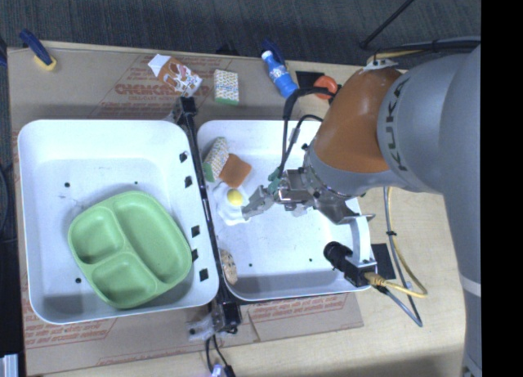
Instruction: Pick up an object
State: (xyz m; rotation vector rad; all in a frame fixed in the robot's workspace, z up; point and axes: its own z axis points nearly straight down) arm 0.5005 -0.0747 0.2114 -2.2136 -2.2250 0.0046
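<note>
Claw (252, 204) low over the right bin (270, 285), at its left side, reaching in from the right; whether it is open or shut, cannot tell. A small yellow object (234, 197) lies just beside the claw tip, on the bin floor with something white (230, 213) under or next to it. An orange-brown block (236, 170) sits just above, touching a greenish packet (216, 157) by the divider. Left bin (49, 146) holds a green divided tray (127, 247). Behind the bins on the cardboard: a blue bottle (279, 74), a small box (226, 87), a snack wrapper (174, 75).
</note>
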